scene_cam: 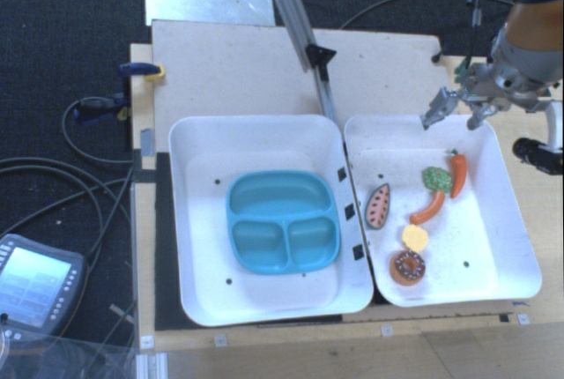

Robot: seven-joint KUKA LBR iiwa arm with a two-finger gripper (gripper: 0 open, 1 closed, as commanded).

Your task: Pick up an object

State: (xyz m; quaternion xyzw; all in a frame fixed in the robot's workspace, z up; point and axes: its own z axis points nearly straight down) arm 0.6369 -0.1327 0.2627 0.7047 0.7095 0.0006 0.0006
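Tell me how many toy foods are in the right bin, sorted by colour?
Orange or red: 3, carrot, sausage, watermelon slice
Green: 1, broccoli
Yellow: 1, yellow piece
Brown: 1, donut
Total: 6

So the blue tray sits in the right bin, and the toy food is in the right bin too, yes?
Not quite. The camera view shows the blue tray in the left bin, alone. The toy food, such as the donut and carrot, is indeed in the right bin.
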